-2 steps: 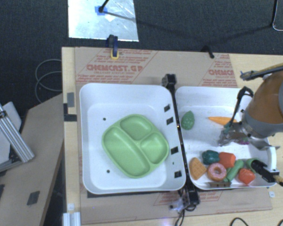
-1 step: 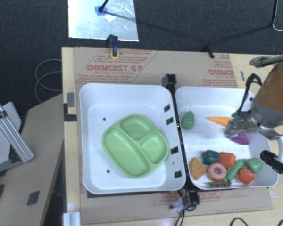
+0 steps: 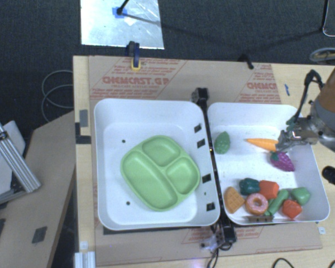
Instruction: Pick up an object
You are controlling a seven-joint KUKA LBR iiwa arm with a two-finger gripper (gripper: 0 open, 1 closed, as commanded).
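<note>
In the right bin [image 3: 240, 116] lie an orange carrot [image 3: 261, 144], a purple grape bunch [image 3: 282, 161], a green round vegetable [image 3: 221, 142], and a cluster of toy foods along the front: a pink donut [image 3: 256, 204], an orange slice [image 3: 233, 199], a dark teal piece [image 3: 248, 185], a red piece [image 3: 269, 188], a green piece [image 3: 300, 195]. My gripper [image 3: 285, 140] hangs low at the bin's right side, at the carrot's thick end and just above the grapes. Nothing shows between its fingers.
The left bin [image 3: 117, 116] holds a green three-compartment plate [image 3: 159, 172]. A black divider clamp [image 3: 201, 96] sits between the bins. The arm's grey body [image 3: 329, 116] reaches over the right bin's right rim. A cable [image 3: 304, 94] loops beside the wrist.
</note>
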